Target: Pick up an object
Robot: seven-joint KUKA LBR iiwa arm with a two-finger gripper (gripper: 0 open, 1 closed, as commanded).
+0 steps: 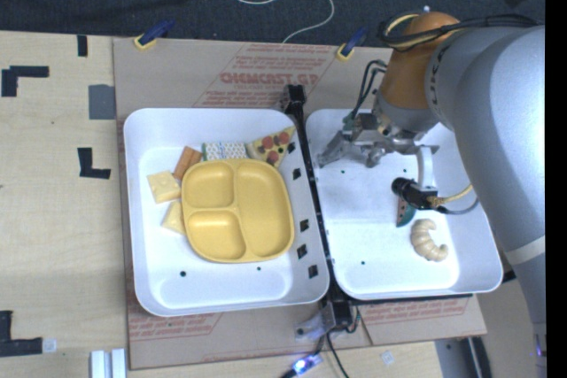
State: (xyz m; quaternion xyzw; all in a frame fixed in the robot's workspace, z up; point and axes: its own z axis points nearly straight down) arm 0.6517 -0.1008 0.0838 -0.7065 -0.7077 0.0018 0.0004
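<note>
Evidently pre-grasp, the gripper [350,150] hung over the right bin's [372,235] upper left, fingers apart and empty, with the croissant [430,241] well apart at lower right.

Small toy foods [164,186] partly hidden under yellow plate [237,210], too small to name, grey arm [505,128] cut off at right

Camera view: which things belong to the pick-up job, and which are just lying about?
In the job: gripper over the right bin; croissant lying in it, the likely pick.
Lying about, left bin: yellow plate, pale cracker, pizza slice.
</note>
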